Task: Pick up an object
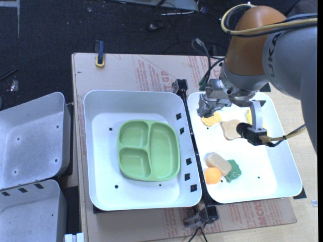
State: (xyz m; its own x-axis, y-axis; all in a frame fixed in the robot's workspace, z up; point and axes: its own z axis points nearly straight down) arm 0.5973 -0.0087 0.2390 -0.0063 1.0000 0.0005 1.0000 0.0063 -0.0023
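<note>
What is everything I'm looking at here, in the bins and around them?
shallow white plastic bins: two, white, side by side on the bench.
green three-compartment plastic tray: one, light green, middle of the left bin.
yellow flat piece: one, yellow, top of the right bin, under the claw.
tan slice-shaped piece: one, beige, right bin, beside the yellow piece.
tan block: one, beige, lower right bin.
orange ball: one, orange, below the block.
green lumpy piece: one, green, right of the block.
yellow clamp: one, bench's far edge.
robot arm: one, grey and orange, from the right.
claw: one, metal, over the right bin's top.
</note>
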